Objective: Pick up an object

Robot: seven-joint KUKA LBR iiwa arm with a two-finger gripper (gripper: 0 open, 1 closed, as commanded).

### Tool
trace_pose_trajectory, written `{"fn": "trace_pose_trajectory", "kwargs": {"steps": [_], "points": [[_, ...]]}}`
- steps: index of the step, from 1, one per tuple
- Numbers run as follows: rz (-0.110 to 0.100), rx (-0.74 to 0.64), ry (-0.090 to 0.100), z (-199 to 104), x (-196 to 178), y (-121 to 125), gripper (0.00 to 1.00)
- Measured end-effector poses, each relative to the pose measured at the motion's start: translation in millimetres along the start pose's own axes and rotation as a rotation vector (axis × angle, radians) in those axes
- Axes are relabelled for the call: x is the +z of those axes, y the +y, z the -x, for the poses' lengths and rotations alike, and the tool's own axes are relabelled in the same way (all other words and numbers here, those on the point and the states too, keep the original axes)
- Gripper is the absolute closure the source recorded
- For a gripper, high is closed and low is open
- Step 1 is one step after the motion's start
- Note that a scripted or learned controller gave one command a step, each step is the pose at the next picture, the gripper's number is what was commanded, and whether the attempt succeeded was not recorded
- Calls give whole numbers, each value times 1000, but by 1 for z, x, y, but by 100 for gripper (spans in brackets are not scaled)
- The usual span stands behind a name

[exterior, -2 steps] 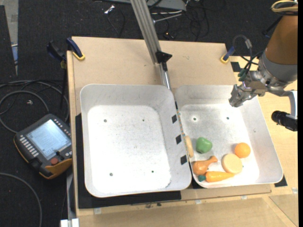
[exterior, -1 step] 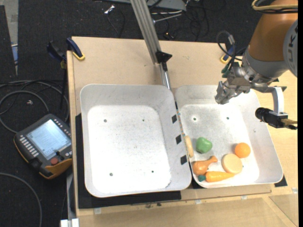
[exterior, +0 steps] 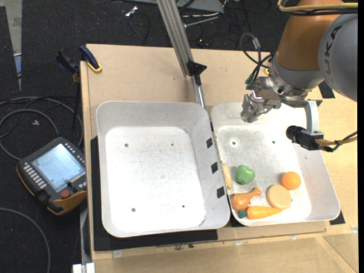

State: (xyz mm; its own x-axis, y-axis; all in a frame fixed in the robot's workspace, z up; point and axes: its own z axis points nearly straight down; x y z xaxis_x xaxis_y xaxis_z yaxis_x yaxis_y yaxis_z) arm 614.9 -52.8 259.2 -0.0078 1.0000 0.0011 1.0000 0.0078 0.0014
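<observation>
Five toys clustered well below gripper [exterior: 251,114], toward bin's near edge; green pepper [exterior: 245,174] nearest, almost straight down-frame. Finger state: cannot tell. Nothing visibly held.

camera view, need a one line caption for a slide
Gripper over the right bin's far edge; toy foods cluster at its near end, including a green pepper.

Grey arm [exterior: 344,50], orange band, black cables, metallic hand [exterior: 251,112]
</observation>
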Motion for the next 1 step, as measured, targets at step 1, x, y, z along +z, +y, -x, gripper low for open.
{"fn": "trace_pose_trajectory", "kwargs": {"steps": [1], "points": [[-1, 0, 0, -47, -1, 0, 100]]}}
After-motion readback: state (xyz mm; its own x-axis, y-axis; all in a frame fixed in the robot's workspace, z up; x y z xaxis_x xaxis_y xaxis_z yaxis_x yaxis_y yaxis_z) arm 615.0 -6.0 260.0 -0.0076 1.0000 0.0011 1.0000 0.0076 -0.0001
